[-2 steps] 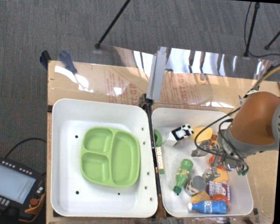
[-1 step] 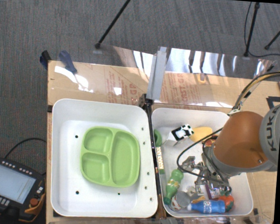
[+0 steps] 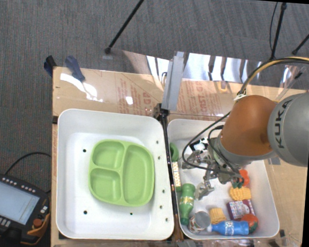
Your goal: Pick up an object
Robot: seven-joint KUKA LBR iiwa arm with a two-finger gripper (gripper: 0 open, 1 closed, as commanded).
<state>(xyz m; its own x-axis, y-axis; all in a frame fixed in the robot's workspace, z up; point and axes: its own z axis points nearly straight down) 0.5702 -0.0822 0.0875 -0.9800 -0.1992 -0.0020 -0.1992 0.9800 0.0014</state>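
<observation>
The gripper (image 3: pixel 207 185) hangs low in the right bin (image 3: pixel 270 196), under the arm's orange band (image 3: pixel 246 128). It sits just right of a green bottle (image 3: pixel 185 199) and left of a yellow corn piece (image 3: pixel 239 194). I see nothing clearly held in it. Along the bin's front lie a blue bottle (image 3: pixel 232 228), a grey can (image 3: pixel 201 220), a small yellow item (image 3: pixel 217 214), a purple packet (image 3: pixel 238 209) and a red item (image 3: pixel 251 221). An orange item (image 3: pixel 244 179) shows beside the wrist.
The left bin (image 3: pixel 72 140) holds a green divided plate (image 3: pixel 122 173). A green round object (image 3: pixel 172 150) rests at the right bin's left wall. A teach pendant (image 3: pixel 7 204) lies on the floor at lower left. Cables loop around the wrist.
</observation>
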